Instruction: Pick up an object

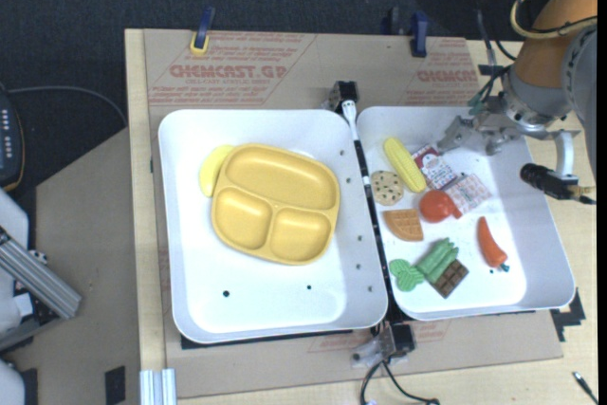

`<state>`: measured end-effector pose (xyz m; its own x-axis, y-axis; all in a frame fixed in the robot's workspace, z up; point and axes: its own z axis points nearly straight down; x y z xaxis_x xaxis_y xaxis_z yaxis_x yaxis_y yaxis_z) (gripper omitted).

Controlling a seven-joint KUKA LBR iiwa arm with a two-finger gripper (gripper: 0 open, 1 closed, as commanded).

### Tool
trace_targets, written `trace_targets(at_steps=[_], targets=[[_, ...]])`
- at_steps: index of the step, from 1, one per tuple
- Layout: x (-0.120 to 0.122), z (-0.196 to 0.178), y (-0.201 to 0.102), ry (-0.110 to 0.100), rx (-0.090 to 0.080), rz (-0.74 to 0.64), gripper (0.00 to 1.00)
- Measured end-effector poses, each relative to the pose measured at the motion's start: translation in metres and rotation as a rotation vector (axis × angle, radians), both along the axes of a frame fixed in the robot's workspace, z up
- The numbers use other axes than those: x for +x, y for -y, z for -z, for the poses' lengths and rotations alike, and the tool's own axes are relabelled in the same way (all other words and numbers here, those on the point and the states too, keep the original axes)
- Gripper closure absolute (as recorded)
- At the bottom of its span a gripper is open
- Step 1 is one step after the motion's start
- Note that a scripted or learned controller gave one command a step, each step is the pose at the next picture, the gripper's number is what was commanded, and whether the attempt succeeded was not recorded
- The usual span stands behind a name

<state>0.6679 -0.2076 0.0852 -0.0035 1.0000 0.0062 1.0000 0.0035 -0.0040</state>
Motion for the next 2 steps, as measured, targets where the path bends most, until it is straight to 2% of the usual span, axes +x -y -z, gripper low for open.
trace_targets(at_steps=[1,2], targets=[[0.001,-0.012,0.001,0.006,-0.006,-0.002,1.0],[-0.004,-0.069,0.007,0.012,-0.01,0.003,1.0]])
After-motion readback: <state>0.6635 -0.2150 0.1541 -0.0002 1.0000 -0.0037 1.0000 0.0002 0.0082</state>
